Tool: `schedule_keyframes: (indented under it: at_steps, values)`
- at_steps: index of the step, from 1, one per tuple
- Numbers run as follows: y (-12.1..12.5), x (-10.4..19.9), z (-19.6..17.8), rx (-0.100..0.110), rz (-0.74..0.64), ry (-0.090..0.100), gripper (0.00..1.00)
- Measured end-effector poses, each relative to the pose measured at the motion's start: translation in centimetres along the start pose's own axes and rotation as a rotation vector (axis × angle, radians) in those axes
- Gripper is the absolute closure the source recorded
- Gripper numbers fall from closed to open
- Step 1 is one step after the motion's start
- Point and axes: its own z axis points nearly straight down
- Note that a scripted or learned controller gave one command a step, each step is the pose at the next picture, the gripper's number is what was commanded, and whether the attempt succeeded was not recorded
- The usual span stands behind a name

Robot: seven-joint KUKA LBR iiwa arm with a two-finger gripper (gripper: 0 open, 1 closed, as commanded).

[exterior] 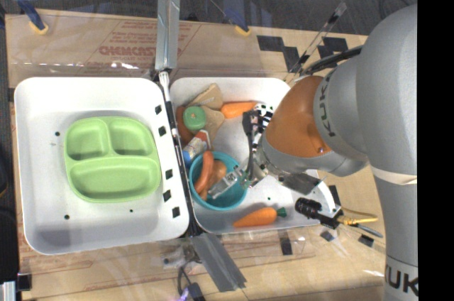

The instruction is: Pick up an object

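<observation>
My gripper (231,183) hangs low in the right bin (234,84), over the right side of a teal bowl (213,202). Inside the bowl lie orange sausage-like pieces (204,172), just left of the gripper. One carrot (255,217) lies near the bin's front edge, below the gripper. Another carrot (237,108) lies at the back. A tan bread slice (207,98), a brown item with a green cap (196,121) and a small red and white bottle (196,145) crowd the bin's left side. The arm hides the bin's right part.
The left bin (35,150) holds a green divided plate (112,157). A black and white checkered item (264,111) pokes out beside the wrist. A metal divider (167,30) stands between the bins at the back.
</observation>
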Motion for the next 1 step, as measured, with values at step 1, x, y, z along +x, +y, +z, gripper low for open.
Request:
schedule_keyframes:
  at_steps: [1]
  values:
    - [-0.22,-0.91,-1.42,-0.002,0.002,-0.019,1.0]
